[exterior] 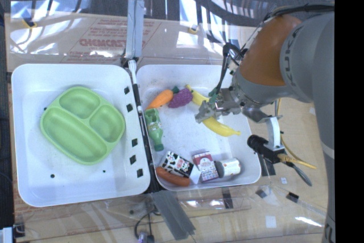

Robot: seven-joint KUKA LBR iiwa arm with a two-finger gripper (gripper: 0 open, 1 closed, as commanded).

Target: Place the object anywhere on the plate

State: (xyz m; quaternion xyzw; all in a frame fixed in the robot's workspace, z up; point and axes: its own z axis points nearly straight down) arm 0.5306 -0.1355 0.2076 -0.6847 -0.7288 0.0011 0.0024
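A green divided plate (83,123) lies in the left white bin (34,179). My gripper (209,112) hangs over the middle of the right bin (187,74), directly above a yellow banana (223,127) and close to it. I cannot see whether it touches the banana. A second yellow piece (198,97) pokes out just behind the gripper, beside purple grapes (181,98) and an orange carrot (160,99).
A green bottle (153,127) lies along the right bin's left wall. At its front edge sit a cow-patterned carton (176,164), a red sausage (173,179), a red and white carton (205,167) and a white cup (229,168). The arm's bulk (284,60) overhangs the right bin's right side.
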